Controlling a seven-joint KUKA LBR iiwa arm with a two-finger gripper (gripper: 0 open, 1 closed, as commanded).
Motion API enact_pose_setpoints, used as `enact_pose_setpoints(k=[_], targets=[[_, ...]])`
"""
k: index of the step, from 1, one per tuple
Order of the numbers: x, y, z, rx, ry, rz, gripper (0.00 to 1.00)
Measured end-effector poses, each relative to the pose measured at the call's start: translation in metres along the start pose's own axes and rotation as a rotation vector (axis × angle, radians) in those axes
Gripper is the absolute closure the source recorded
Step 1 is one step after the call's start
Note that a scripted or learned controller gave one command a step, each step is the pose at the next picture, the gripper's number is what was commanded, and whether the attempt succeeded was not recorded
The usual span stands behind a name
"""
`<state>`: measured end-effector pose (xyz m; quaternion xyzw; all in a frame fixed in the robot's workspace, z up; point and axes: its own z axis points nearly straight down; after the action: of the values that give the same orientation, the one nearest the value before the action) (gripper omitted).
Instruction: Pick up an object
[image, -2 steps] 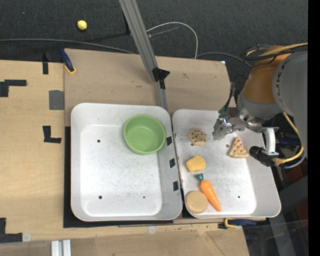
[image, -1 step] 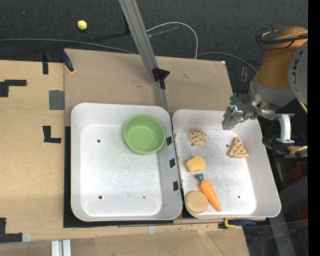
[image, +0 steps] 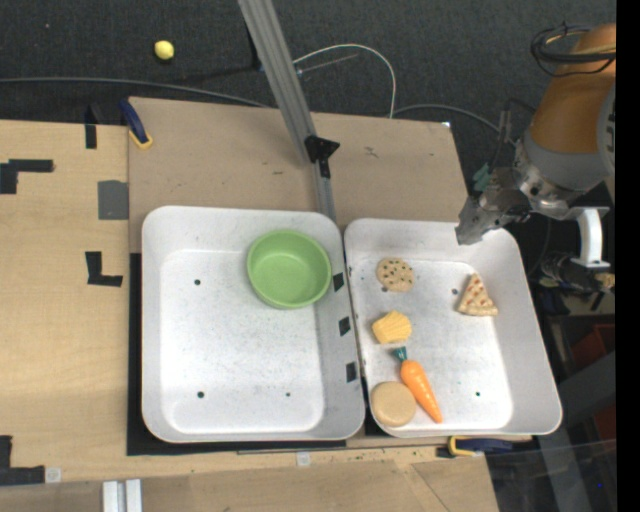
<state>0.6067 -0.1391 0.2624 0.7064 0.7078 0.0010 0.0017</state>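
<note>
The right bin (image: 500, 360) holds several toy foods: a chocolate-chip cookie (image: 395, 273), a pizza slice (image: 477, 296), a yellow corn piece (image: 392, 327), an orange carrot (image: 420, 389) and a tan round bun (image: 393, 404). A green bowl (image: 289, 268) sits in the left bin (image: 200, 380), near its upper right. My gripper (image: 472, 230) hangs above the right bin's far right corner, up and right of the cookie and above the pizza slice. Nothing shows between its tips.
A grey pole (image: 285, 80) slants down to the bins' shared far edge. A small yellow ball (image: 164, 49) lies on the dark floor at the far left. Cables loop behind the bench.
</note>
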Motion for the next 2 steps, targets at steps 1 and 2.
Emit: enact_pose_setpoints(k=[1, 2], targets=[[0.000, 0.001, -0.033, 0.001, 0.000, 0.000, 1.00], [0.045, -0.013, -0.014, 0.007, 0.002, -0.002, 1.00]])
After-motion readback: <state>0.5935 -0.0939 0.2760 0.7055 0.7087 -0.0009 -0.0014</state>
